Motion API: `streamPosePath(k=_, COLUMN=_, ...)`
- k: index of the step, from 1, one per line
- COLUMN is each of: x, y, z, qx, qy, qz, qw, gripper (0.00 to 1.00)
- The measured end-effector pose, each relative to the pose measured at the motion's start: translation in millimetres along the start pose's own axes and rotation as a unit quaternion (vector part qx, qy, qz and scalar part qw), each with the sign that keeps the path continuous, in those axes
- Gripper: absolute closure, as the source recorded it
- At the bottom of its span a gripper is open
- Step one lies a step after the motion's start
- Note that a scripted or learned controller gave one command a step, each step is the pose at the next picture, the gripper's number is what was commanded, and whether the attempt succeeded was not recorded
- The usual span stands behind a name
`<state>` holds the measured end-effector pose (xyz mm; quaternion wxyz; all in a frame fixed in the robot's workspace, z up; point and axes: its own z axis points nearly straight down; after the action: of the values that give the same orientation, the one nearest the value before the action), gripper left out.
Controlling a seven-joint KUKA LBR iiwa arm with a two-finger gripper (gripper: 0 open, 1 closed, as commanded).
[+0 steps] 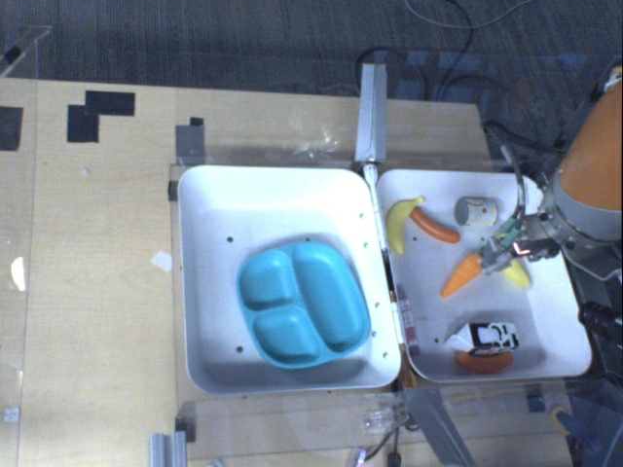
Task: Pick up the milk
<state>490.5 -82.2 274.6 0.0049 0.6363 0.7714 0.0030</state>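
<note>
The milk (pixel 490 336) is a small white carton with black patches, lying on its side near the front of the right bin (pixel 560 343). A red sausage (pixel 484 361) lies right against its front side. My gripper (pixel 504 244) hangs over the right part of that bin, behind the milk and apart from it, at the thick end of an orange carrot (pixel 460 274). A yellow piece (pixel 517 276) lies just below the gripper. Nothing of the milk is hidden.
In the right bin there are also a banana (pixel 399 222), an orange-red sausage (pixel 434 228) and a grey can (pixel 475 210) toward the back. The left bin (pixel 209 261) holds a blue divided plate (pixel 304 303). A metal post (pixel 372 115) stands behind the divide.
</note>
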Motion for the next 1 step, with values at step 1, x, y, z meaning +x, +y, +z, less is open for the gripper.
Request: streamPosePath(k=1, x=-15.7, y=14.9, z=-161.4, qx=0.003, qy=0.000, qz=0.196, qw=0.9806, gripper=1.00)
